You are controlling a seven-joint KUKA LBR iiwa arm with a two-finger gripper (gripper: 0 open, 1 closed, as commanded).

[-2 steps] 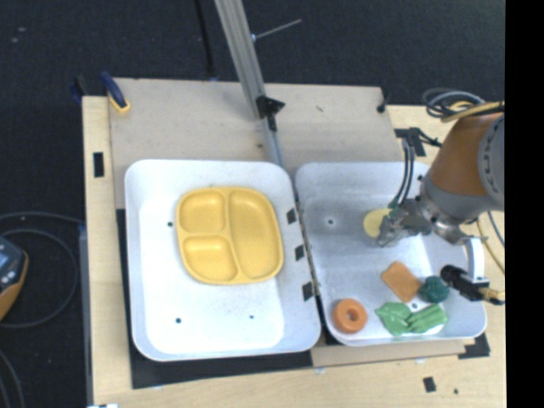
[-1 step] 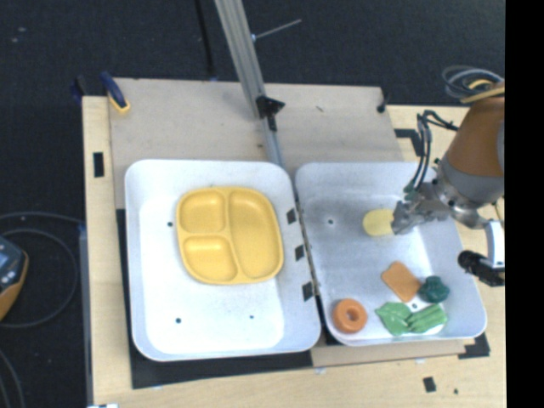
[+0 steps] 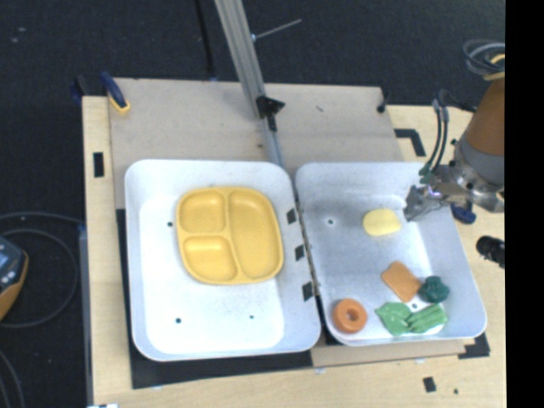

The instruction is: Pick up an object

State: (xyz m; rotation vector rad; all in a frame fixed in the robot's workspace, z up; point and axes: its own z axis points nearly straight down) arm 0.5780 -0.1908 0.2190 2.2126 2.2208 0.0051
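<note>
From my remote station, I work with a single fixed camera, mounted above the bench (image 3: 238,117) and looking down on it at a slant. It frames both white bins whole, the left bin (image 3: 153,313) and the right bin (image 3: 340,194) side by side across the middle, with dark floor (image 3: 102,24) filling the top of the frame beyond the bench's far edge. A metal post (image 3: 242,49) rises from the bench's far side toward the lens. The arm (image 3: 486,134) enters at the frame's right edge. The camera stands far enough back that I see the bench's left edge and near edge too.
</note>
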